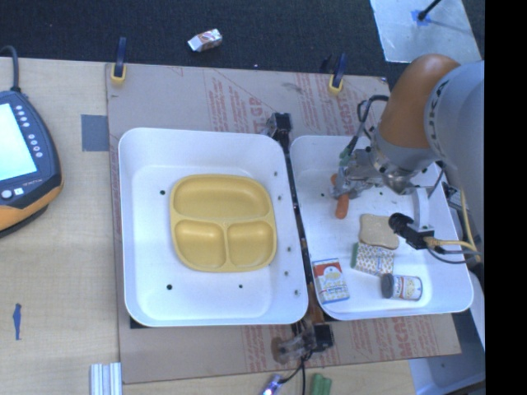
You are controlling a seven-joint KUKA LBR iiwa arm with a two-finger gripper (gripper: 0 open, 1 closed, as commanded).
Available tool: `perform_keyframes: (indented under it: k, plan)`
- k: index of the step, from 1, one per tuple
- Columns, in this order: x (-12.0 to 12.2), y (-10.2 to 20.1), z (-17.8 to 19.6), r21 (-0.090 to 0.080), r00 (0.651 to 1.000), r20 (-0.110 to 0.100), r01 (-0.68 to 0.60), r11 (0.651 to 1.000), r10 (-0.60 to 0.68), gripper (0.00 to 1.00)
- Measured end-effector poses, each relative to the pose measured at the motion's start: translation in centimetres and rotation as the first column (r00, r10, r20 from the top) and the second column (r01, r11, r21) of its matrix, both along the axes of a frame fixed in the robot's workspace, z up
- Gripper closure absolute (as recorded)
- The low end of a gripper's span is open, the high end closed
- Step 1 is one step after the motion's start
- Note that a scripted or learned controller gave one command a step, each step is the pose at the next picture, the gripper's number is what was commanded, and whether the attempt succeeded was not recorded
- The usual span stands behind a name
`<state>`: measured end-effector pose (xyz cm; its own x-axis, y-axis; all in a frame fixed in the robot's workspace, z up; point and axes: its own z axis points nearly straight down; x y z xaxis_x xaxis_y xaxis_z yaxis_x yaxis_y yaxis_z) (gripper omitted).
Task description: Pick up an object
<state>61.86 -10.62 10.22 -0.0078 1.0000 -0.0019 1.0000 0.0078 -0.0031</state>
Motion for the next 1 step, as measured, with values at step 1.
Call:
perform_keyframes:
  k: [1]
  plan:
    - [1.75,6.77,9.06,0.004,1.0,0.002,0.004,1.0,-0.004,1.0]
